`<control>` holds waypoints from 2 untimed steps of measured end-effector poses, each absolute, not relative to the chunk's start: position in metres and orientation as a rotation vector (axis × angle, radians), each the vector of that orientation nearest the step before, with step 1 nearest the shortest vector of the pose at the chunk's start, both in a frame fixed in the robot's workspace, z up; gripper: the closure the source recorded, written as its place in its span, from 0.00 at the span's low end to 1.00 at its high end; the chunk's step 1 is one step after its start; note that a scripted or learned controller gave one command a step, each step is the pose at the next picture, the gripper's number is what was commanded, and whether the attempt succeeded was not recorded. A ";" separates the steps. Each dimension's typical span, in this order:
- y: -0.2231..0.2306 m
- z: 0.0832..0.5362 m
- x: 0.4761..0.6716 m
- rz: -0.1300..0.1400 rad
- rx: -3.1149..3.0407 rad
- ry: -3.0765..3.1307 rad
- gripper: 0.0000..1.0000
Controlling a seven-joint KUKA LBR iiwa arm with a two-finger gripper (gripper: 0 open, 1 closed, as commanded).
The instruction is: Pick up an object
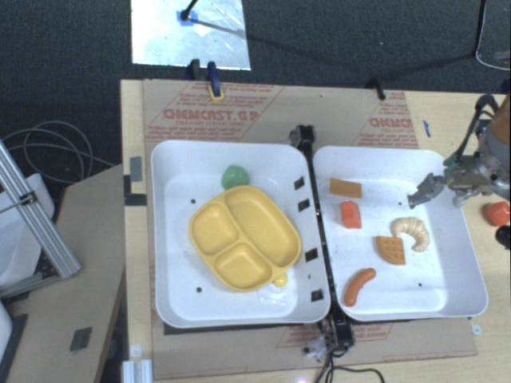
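Tool (425, 191) over right bin (459, 306), grip state unclear.
Croissant (412, 231) just below tool; waffle piece (390, 250) beyond.

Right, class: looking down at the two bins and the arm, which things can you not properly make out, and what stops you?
- Green item: the yellow tray covers its lower part.
- Small yellow thing: tucked under the tray's edge.
- Arm: cut off by the right edge.
- Gripper: too small and blurred to judge.
- Orange thing beside the right bin: partly behind the arm.
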State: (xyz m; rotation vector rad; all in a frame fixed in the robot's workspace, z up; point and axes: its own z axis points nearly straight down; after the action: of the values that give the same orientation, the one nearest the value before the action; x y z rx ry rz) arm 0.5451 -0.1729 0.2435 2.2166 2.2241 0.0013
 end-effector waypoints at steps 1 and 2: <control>-0.158 0.162 0.550 -0.003 2.219 2.230 0.00; -0.114 0.087 0.495 0.009 2.205 2.206 0.00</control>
State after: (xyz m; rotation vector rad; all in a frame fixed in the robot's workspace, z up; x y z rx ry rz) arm 0.4947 -0.1144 0.0867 2.2047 2.2057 0.0088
